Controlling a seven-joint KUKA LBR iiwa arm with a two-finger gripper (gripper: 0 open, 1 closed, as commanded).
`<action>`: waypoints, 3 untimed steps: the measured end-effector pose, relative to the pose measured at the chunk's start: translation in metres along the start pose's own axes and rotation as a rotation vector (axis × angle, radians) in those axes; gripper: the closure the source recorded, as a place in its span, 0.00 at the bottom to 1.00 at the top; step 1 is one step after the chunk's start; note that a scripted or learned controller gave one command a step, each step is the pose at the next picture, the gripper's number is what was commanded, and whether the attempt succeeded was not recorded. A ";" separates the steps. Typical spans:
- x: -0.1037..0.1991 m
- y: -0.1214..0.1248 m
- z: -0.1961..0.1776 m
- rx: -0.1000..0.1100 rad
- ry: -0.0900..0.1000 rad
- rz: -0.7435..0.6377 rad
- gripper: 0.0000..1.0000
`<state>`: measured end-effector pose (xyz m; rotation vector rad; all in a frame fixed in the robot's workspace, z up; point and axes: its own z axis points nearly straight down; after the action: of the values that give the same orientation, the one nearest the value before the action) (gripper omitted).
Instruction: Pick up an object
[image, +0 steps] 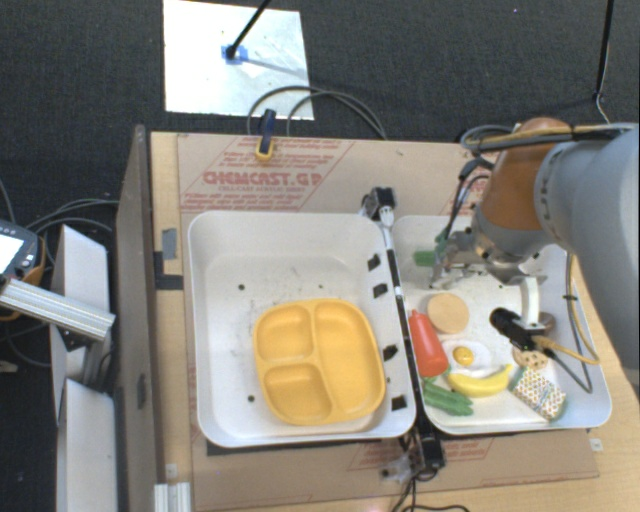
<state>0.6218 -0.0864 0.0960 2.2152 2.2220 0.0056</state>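
Both bins, the left bin (215, 300) and the right bin (590, 400), look like smooth white plastic with a dull sheen; the left one carries dark specks and scuffs on its floor. The yellow divided tray (320, 360) appears to be smooth, slightly glossy plastic. The toy foods, a red carrot-shaped piece (428, 345), a banana (480, 381), a fried egg (466, 354) and a tan round disc (448, 312), look like moulded plastic with a soft shine. The bench top (270, 175) reads as matt brown cardboard with red printing. The arm (585, 190) has a smooth grey painted shell and a glossy orange band (510, 190). The floor (80, 70) looks like dark, rough carpet.
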 end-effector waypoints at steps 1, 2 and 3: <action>-0.044 -0.019 -0.086 -0.004 -0.004 0.005 1.00; -0.040 -0.020 -0.080 0.003 -0.001 0.001 0.00; -0.007 -0.006 0.012 0.011 0.003 -0.003 0.00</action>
<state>0.6155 -0.0935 0.0838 2.2187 2.2321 -0.0035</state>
